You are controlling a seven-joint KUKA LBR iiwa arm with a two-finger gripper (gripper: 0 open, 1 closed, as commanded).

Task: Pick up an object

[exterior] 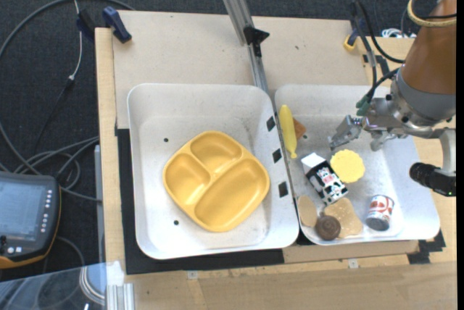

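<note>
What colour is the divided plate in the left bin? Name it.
Yellow. The divided plate shows best in the camera view, lying in the left bin.

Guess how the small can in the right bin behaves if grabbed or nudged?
The can lies on its side near the bin's lower right corner, so a nudge probably rolls it. Its round wall may slip from a two-finger pinch. It looks small, likely light.
</note>
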